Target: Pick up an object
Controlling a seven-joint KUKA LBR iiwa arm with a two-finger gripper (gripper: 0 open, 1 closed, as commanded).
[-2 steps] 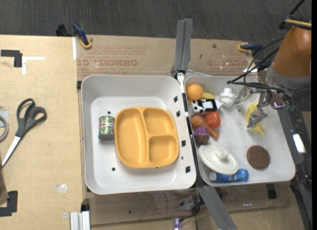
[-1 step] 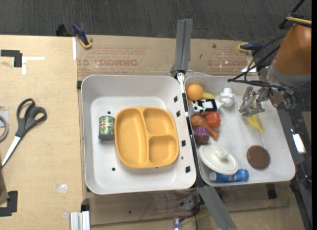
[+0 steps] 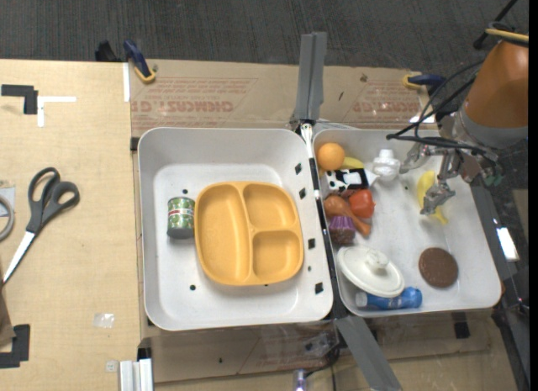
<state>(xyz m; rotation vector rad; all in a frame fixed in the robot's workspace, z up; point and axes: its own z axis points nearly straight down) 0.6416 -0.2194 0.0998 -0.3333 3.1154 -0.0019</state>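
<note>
The gripper (image 3: pixel 437 186) hangs over the right bin (image 3: pixel 479 297) with its metal fingers slightly apart, nothing between them, just above a small yellow piece (image 3: pixel 427 186). That bin holds one round brown disc (image 3: pixel 438 266), one white lidded pot (image 3: pixel 372 271), one blue tube (image 3: pixel 393 299), one orange ball (image 3: pixel 331 155) and a heap of plastic toy food (image 3: pixel 349 208). The left bin (image 3: pixel 160 297) holds one smooth yellow three-compartment tray (image 3: pixel 249 233) and one small green can (image 3: pixel 181 216) beside it; one pair of scissors (image 3: pixel 40 208) lies on the wooden bench (image 3: pixel 67 314).

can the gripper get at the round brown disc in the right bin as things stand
Probably yes. The round brown disc lies flat on bare floor of the right white bin, apart from the other items, and the gripper hangs just above and behind it.
</note>
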